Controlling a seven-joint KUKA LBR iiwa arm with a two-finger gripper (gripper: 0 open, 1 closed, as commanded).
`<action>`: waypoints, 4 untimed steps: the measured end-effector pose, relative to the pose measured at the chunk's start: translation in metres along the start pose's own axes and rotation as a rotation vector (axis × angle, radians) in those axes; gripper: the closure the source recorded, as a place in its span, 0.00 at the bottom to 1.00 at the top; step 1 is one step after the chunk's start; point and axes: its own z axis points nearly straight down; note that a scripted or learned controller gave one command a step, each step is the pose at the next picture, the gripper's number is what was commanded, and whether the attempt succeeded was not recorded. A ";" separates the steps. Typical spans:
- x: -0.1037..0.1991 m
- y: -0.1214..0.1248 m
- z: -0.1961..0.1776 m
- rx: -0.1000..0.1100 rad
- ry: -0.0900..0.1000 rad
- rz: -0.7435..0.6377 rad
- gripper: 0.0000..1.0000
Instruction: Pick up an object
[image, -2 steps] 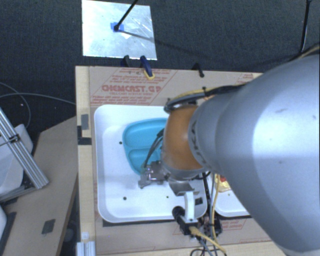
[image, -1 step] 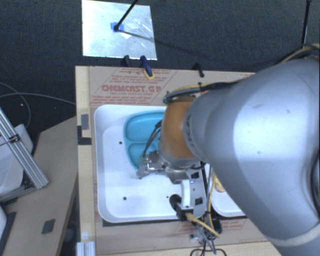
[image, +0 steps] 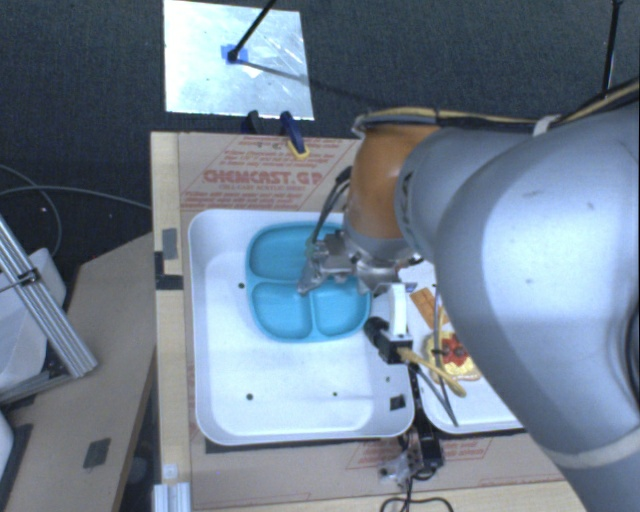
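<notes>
Camera view: the hand (image: 318, 272) hangs over a smooth blue plate (image: 290, 290) with three parts; I cannot tell its grip. Around it sits a shiny white bin (image: 290, 405) on the brown cardboard counter (image: 255, 170), dark floor beyond.

The grey arm (image: 520, 280) is seen reaching in from the right, its bulky upper link filling the right side of the view. An orange band (image: 380, 190) is wrapped around it just above the wrist. Below the band, the metal wrist is angled down and to the left. The gripper (image: 318, 272) is carried at its end, pointed downward; its fingers cannot be made out clearly.
</notes>
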 end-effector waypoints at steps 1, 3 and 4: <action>0.016 0.034 0.031 0.098 -0.007 -0.006 0.00; 0.104 0.067 -0.128 -0.002 0.000 -0.011 1.00; 0.075 0.061 -0.190 -0.002 0.001 0.002 1.00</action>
